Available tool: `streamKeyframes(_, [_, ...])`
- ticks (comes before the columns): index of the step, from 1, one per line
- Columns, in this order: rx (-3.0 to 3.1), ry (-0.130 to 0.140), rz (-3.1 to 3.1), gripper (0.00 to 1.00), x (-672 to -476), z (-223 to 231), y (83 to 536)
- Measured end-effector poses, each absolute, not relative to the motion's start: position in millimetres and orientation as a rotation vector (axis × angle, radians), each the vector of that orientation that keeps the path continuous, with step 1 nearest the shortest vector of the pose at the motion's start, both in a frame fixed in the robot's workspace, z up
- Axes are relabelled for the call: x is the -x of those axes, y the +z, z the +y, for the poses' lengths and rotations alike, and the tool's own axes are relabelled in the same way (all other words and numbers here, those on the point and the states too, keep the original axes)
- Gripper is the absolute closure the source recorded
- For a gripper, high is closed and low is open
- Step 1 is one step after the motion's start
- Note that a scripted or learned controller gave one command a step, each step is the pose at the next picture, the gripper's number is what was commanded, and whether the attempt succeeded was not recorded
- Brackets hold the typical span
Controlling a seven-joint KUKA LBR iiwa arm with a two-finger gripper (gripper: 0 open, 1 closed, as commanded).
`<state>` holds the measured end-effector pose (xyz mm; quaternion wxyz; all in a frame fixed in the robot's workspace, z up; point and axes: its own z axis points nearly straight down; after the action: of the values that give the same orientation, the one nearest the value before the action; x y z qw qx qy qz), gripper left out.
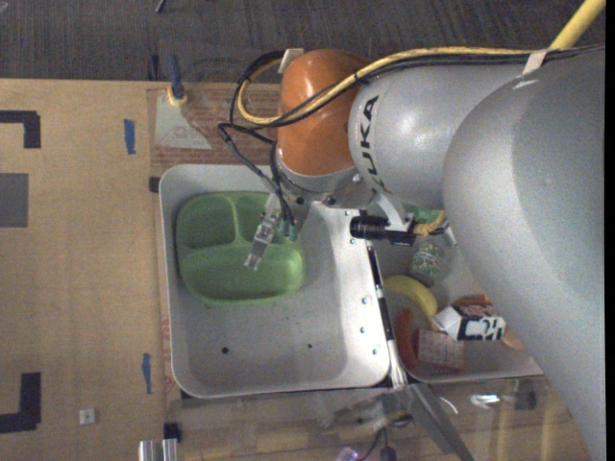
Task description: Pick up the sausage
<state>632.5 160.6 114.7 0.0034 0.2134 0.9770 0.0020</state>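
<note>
The grey arm (500, 161) reaches in, its gripper (261, 248) poised over the green divided tray (216, 272); finger state unclear, sausage unseen.

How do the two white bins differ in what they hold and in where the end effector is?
The left bin holds one thing, a green divided tray; the right bin holds a crowded pile, including a yellow banana-like item and a small carton. The end effector hangs over the left bin, above the tray, while the arm's bulk covers much of the right bin. Both are shallow, white and side by side.
</note>
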Motion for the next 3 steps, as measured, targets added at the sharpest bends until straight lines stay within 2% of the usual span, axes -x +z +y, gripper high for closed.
streamKeyframes(1, [-0.730, 0.023, 3.044, 0.00, -615.3, 141, 93])
streamKeyframes(2, [-0.730, 0.023, 3.044, 0.00, -615.4, 141, 93])
streamKeyframes(3, [-0.728, 0.026, 3.046, 1.00, -615.7, 143, 105])
